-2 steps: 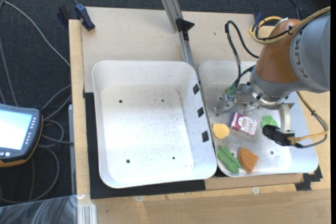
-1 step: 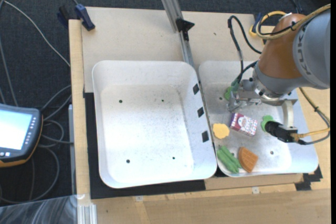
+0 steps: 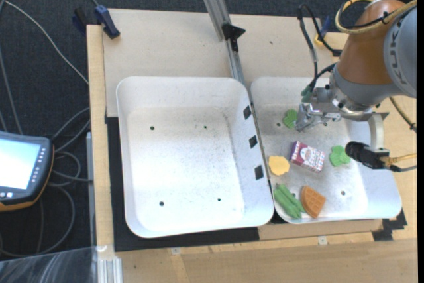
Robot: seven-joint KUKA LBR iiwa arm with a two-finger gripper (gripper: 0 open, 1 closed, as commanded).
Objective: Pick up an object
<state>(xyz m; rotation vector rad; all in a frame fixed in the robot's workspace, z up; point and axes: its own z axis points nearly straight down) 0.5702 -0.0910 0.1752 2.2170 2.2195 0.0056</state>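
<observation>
Left bin [image 3: 132, 103], centre-left of frame: speckled white floor. Right bin [image 3: 265, 93], centre-right: small green piece [image 3: 290, 118] near upper middle; yellow piece [image 3: 279, 166], pink carton [image 3: 308, 156] and second green piece [image 3: 340, 156] in a row across middle; long green item [image 3: 287, 200] beside orange wedge [image 3: 313, 201] at lower edge. Gripper [image 3: 306, 117] just right of small green piece; finger state: cannot tell. Grey-orange arm [image 3: 368, 53] at upper right.

Even, bright overhead light; soft shadows only. White bins [image 3: 179, 156] slightly washed out. Mild softness throughout, no motion blur.
</observation>
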